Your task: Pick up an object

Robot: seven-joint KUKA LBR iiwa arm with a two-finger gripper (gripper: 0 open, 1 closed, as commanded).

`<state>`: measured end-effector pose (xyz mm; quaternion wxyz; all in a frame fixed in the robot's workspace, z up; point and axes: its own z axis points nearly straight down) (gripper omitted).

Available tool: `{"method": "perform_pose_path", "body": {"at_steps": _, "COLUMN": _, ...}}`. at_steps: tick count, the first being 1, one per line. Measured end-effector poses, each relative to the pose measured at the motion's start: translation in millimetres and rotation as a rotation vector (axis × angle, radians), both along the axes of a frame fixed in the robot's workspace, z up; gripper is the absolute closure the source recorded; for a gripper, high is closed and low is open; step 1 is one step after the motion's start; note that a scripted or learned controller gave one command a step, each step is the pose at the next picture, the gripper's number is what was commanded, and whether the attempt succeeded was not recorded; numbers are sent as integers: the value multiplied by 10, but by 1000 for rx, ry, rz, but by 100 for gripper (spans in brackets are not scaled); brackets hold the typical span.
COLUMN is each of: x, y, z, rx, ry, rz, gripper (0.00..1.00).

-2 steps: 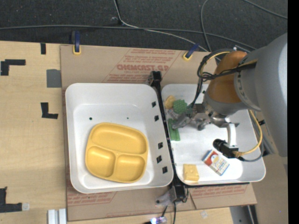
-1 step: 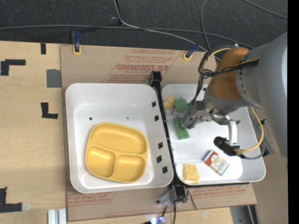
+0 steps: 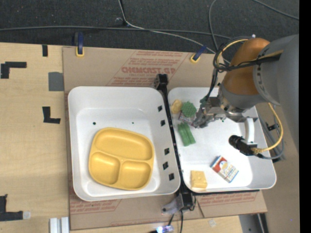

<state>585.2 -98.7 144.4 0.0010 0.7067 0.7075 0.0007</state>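
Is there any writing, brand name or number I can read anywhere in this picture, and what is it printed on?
"CHEMCAST" is my best reading of the red print, seen upside down, on the brown cardboard sheet under the two bins; the smaller red lines beside it are too blurred to read.
The small red, white and blue printed box in the right white bin has a label, too small to read.
Nothing else legible.

The yellow three-compartment plastic tray (image 3: 121, 158) looked smooth and glossy. Around it, the shallow white plastic bin (image 3: 80, 130) shone faintly, resting on matt brown cardboard (image 3: 146, 64).
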Motion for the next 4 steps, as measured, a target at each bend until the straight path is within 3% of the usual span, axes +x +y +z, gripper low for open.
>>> {"method": "perform_pose_path", "body": {"at_steps": 2, "x": -3, "y": 84, "z": 1091, "rx": -1, "ry": -3, "rz": 0, "gripper": 100}}
{"method": "perform_pose_path", "body": {"at_steps": 4, "x": -73, "y": 1086, "z": 1027, "rx": 1, "ry": 3, "rz": 5, "gripper": 100}}
